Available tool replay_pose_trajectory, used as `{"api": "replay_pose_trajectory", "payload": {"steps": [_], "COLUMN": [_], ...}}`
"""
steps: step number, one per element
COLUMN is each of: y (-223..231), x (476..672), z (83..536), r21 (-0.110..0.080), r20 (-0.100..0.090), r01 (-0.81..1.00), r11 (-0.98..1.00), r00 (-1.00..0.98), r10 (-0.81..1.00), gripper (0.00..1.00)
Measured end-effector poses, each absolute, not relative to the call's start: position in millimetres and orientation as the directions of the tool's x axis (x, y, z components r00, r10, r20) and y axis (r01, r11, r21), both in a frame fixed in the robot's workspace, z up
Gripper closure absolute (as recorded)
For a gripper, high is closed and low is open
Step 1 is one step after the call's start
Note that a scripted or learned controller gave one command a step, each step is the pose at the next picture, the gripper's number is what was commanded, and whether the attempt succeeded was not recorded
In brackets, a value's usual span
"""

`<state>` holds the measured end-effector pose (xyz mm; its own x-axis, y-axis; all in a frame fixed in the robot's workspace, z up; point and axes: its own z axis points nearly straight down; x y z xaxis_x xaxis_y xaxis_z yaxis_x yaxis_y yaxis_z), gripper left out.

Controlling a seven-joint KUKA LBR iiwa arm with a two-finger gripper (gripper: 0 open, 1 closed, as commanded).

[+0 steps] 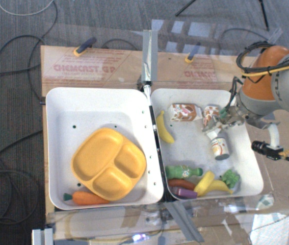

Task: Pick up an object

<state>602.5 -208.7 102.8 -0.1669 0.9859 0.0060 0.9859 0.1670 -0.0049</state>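
The two-finger gripper [220, 122] hangs low in the right white bin [246, 182]; whether it is apart or together cannot be told. Just below lies a small white labelled can [219, 147], probably light, rigid, slippery, best pinched across its sides.
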Motion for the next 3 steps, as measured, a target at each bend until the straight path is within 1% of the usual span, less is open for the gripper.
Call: {"api": "replay_pose_trajectory", "payload": {"steps": [1, 2, 3], "y": [-177.0, -121.6, -77.8], "x": [629.6, 660.9, 666.9], "z": [105.2, 228.5, 180.4], "r21": [-0.041, -0.004, -0.008], "r20": [0.007, -0.001, 0.001], "r01": [0.984, 0.980, 0.997], "r11": [0.174, 0.199, 0.074], "r00": [-0.174, -0.199, -0.074], "r10": [0.985, 0.980, 0.997], "gripper": [1.00, 1.00, 1.00]}}
